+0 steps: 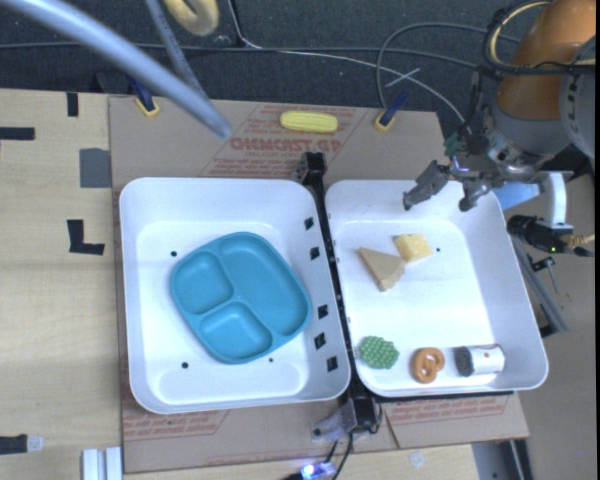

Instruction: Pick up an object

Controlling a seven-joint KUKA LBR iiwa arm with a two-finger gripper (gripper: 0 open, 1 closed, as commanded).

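The right bin (500,268) holds a tan wedge (381,266) and a small yellow chunk (413,246) near its middle. Along its front lie a green round piece (378,352), an orange ring (427,365) and a black-and-white cylinder (478,360). My gripper (443,193) hangs over the bin's back edge, above and to the right of the yellow chunk. Its two dark fingers (420,189) are spread apart with nothing between them.
The left bin (140,268) holds a blue divided plate (239,295). A yellow banana-shaped item (308,122) lies on the cardboard behind the bins. Cables run across the back and the arm's right side. A grey pole slants over the upper left.
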